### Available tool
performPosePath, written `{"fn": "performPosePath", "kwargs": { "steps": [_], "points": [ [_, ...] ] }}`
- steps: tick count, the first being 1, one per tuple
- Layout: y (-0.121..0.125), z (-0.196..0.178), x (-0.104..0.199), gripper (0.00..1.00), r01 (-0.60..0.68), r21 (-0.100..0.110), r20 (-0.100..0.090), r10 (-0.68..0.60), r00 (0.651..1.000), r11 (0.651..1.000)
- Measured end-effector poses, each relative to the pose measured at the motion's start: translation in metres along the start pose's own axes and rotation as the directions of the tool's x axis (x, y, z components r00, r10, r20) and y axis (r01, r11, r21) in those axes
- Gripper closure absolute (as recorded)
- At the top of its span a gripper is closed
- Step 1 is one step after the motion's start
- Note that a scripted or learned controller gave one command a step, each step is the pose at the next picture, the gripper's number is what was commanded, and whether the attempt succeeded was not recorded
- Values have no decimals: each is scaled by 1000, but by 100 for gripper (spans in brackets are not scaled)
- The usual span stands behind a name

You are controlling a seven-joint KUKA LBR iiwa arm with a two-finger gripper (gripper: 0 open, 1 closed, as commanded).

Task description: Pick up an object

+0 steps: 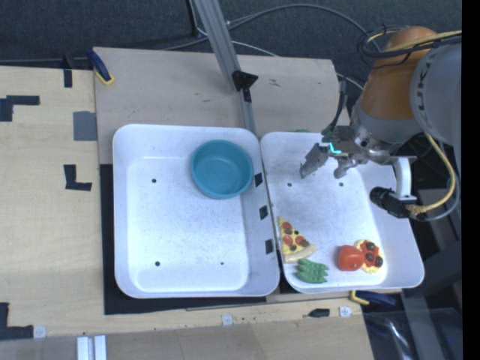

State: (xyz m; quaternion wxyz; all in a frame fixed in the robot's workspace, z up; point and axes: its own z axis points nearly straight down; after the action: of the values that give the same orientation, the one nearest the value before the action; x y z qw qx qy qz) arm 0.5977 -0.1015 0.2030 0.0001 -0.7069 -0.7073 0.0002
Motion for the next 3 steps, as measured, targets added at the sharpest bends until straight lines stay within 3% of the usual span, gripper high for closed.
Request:
{"fn": "performPosePath", "kwargs": {
  "steps": [1, 3],
  "points": [
    [0, 0, 0, 0, 0, 0, 0, 0, 1000, 1000],
    [1, 115, 4, 0, 1, 1, 0, -1, 1000, 1000]
  ]
}}
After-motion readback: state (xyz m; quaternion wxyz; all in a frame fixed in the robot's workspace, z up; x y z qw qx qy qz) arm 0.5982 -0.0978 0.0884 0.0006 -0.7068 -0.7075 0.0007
